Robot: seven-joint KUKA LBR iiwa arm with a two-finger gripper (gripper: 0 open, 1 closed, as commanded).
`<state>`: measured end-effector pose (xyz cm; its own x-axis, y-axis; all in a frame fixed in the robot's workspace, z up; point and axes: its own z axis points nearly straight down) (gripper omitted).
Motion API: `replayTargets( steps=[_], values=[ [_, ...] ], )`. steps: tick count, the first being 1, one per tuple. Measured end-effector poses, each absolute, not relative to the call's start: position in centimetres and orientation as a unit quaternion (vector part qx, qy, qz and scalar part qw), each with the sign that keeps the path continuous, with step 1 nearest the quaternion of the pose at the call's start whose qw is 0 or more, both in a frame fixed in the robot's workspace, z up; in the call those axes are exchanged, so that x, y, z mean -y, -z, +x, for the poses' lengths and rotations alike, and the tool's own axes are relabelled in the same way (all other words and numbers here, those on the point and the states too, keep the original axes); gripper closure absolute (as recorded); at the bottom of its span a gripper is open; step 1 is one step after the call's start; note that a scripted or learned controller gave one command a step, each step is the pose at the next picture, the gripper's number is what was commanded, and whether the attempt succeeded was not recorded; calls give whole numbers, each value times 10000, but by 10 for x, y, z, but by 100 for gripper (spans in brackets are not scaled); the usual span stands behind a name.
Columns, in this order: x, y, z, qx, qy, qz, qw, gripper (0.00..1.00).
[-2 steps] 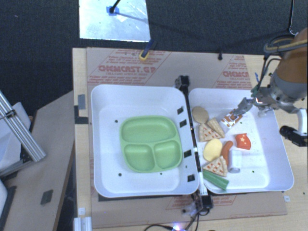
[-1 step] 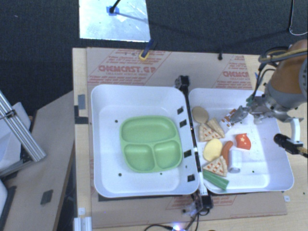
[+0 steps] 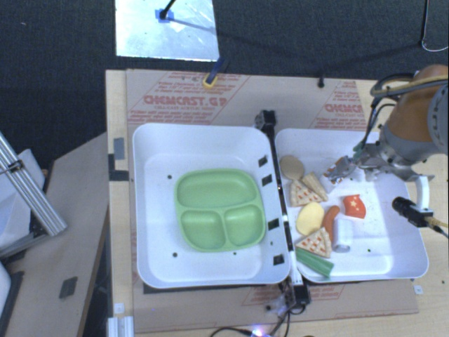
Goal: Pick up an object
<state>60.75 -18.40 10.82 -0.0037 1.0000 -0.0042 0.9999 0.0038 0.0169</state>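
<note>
Gripper (image 3: 342,168) above right bin (image 3: 393,258) — beside toy food; holding nothing.

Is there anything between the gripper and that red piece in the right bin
Nothing visible. The gripper hangs over the right bin, up and left of the red piece, with bare white floor between them. The sausage lies just left of the piece, off that line.

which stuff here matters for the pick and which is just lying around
For the job:
gripper over the right bin
toy food there: pizza slices, yellow piece, sausage, red piece, green stick

Lying about:
left bin
green divided plate
silver sheet
</note>
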Motion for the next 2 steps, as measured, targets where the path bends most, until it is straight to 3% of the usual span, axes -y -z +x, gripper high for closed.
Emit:
replayTargets(
  steps=[1,2],
  values=[
    [183,-119,609,-7083,-73,7058,83,100],
    [183,-165,605,-7083,-13,7059,27,100]
  ],
)
